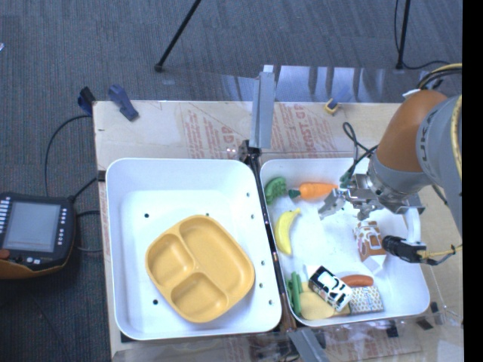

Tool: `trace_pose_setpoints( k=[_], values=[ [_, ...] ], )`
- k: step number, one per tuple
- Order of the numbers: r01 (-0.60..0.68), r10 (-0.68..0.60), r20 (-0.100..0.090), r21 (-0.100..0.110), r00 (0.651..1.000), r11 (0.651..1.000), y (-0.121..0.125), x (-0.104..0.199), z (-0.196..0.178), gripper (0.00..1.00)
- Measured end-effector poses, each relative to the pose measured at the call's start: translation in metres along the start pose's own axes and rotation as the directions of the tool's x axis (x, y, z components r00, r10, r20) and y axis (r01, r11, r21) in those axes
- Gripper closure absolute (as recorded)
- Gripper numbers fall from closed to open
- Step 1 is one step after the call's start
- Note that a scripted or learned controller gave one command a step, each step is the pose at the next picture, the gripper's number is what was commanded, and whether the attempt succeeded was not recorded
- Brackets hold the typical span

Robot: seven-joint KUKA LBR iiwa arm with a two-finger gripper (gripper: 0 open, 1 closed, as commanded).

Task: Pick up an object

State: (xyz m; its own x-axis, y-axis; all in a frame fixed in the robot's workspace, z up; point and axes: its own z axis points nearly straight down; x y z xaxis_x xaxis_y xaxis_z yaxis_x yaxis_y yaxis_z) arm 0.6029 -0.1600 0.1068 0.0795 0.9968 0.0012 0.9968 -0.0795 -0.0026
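The nearest likely target is the toy carrot (316, 190), lying on its side near the far wall of the right bin (419, 296), its orange body pointing toward the arm and its green top toward the bin's left wall. It looks like a hollow plastic play piece, so by my guess it is light and stiff, with a smooth, tapering skin that could slide out of a pinch; the thick middle of the body, taken across its width, seems the safest place to hold it (the thin tip gives little to bear on). The claw (337, 200) hangs just beside the carrot's pointed end, a little nearer the camera, and its metal fingers (329, 204) appear spread apart with nothing between them. The carrot is thus close on the claw's far-left side, not yet under it. Other choices lie near: a banana (284, 230) to the left and lower, curved and likely just as slippery, and a small brown-and-white carton (369, 240) below the wrist, which should be light with flat sides that pinch well. A yellow divided plate (199, 266) sits in the left bin (128, 179), well apart from the claw.
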Motion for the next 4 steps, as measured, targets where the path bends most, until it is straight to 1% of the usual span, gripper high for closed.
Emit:
trace_pose_setpoints(
  k=[1, 2, 3, 4],
  values=[
    [0.000, 0.000, 0.000, 0.001, 1.000, 1.000, 0.000, 0.000, 0.000, 0.00],
    [-0.040, 0.040, 0.002, -0.005, 0.999, 0.999, -0.033, -0.055, -0.063, 0.00],
    [-0.274, 0.274, -0.005, 0.011, 0.962, 0.962, -0.082, -0.046, 0.023, 0.00],
    [-0.273, 0.273, -0.004, 0.011, 0.962, 0.962, -0.081, -0.047, 0.014, 1.00]
  ],
)
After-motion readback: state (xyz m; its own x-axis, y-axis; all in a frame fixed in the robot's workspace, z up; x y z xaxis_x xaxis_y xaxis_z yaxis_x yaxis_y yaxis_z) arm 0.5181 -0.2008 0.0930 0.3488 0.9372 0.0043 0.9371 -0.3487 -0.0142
